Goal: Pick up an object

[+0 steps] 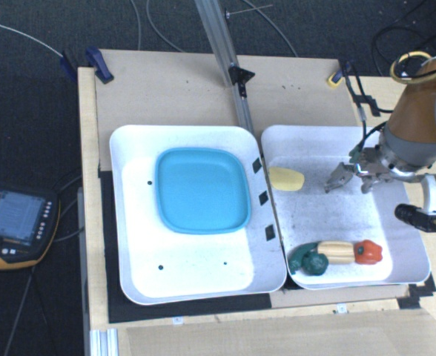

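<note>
A plain sky-blue plate (202,190) lies in the left white bin (133,273), while the grey-speckled right white bin (403,273) holds a pale yellow piece (286,179), a dark green lump (308,261), a tan block (336,252) and a red-orange piece (368,252).

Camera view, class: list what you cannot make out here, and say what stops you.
- The arm: its base end is cut off by the right edge of the camera view.
- The claw: too small and blurred to tell whether anything sits between its fingers.
- The green object, tan piece and red piece in the right bin: too small to tell whether they are joined or merely touching.
</note>
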Controlling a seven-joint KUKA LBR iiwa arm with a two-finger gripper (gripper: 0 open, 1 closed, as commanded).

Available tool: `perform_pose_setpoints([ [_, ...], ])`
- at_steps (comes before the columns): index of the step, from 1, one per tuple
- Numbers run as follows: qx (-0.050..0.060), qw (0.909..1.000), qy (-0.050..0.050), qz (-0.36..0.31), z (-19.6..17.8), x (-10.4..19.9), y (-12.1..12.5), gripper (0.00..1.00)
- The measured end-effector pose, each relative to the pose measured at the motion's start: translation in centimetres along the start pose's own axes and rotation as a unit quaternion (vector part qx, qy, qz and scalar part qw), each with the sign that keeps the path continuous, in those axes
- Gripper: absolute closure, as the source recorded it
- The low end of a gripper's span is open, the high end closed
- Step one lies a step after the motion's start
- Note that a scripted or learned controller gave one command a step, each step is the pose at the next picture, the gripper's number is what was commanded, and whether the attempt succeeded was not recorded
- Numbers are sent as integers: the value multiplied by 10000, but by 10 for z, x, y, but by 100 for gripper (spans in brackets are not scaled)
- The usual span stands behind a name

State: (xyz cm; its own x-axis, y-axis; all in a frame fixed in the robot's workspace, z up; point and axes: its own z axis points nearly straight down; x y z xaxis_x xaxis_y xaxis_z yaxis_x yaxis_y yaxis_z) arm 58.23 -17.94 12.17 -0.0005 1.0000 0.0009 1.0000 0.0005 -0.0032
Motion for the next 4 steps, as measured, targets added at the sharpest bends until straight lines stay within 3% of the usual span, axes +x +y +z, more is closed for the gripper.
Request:
perform_pose_setpoints([
  [1, -6, 10000, -1, 0, 27, 0, 0, 0],
  [2, -26, 10000, -6, 0, 15, 0, 1, 100],
  [4, -46, 10000, -10, -4, -104, -1, 11, 100],
])
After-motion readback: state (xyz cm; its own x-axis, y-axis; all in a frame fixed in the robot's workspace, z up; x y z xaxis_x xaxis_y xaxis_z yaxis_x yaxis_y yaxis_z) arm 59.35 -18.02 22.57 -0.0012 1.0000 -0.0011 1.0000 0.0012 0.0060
